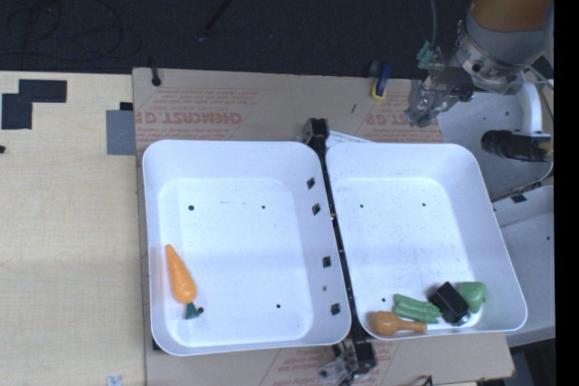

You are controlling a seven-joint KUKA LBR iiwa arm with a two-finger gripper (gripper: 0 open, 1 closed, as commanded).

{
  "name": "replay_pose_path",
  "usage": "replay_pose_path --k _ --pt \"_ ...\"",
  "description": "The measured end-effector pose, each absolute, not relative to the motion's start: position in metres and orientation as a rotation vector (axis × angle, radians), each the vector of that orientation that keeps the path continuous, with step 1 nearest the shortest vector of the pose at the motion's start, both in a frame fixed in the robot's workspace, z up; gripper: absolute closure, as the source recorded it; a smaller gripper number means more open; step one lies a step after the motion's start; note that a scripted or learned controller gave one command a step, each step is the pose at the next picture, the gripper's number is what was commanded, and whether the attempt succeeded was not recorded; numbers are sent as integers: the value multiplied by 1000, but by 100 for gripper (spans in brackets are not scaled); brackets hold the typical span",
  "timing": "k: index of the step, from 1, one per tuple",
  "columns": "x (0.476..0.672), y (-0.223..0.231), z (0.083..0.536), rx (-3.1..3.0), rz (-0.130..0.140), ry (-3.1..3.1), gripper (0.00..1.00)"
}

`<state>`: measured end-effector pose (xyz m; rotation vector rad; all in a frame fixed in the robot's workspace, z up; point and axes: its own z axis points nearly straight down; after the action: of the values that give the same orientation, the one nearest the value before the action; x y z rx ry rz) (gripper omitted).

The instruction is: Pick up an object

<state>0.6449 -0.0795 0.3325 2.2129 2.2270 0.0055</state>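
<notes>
I am seeing the gripper point(425, 108) hovering beyond the right bin point(493, 221) — finger state I cannot tell. Carrot point(180, 275) is lying in the left bin point(149, 221) — untouched.

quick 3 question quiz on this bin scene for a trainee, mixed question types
1. True or false: the carrot lies in the left bin.
2. Which bin holds the black object? A) left B) right
3. Fill in: the gripper is above the right bin's ___ edge.

Key: 1 true; 2 B, the right bin, beside the green pieces and the orange pear-shaped item; 3 far.
</notes>
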Motion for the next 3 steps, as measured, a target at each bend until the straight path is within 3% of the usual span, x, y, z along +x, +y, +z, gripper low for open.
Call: replay_pose_path --k 1,2,3 --pt "643 -119 248 2228 -9 2222 100" --pt "645 -65 325 2213 7 2225 100" --pt "622 -113 290 2228 -8 2220 100"
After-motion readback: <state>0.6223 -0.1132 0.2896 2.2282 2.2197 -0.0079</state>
